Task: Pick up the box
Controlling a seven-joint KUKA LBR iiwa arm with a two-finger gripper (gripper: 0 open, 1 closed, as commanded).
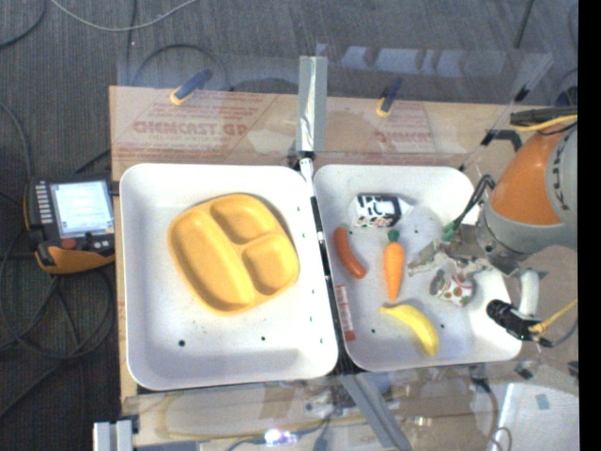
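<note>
The box [377, 210], small, black and white, lies on its side at the back of the right bin [441, 181]. My gripper [427, 258] hangs over the right half of that bin, about a hand's width in front and to the right of the box, clear of it. Its two grey fingers point left toward the carrot and stand slightly apart, open, with nothing between them. The arm's orange band [531, 191] is above the bin's right rim.
In the right bin lie a red sausage [350, 253], an orange carrot [393, 263], a yellow banana [414, 326] and a small white-and-red object [457, 289] just under the wrist. The left bin [150, 346] holds a yellow divided plate [235, 250].
</note>
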